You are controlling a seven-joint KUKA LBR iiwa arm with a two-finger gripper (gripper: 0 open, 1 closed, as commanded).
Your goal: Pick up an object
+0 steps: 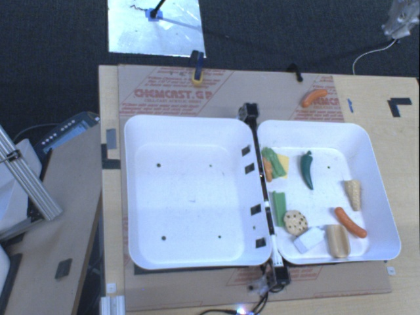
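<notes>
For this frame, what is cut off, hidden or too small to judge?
- Gripper: blurred and cut by the camera view's top right edge; finger state unreadable.
- Yellow piece in the right bin: partly covered by a green vegetable.
- Equipment at left: cut by the edge.

arm: top right corner, far from bench | gripper [401, 13]: pale, blurred, raised high
</notes>
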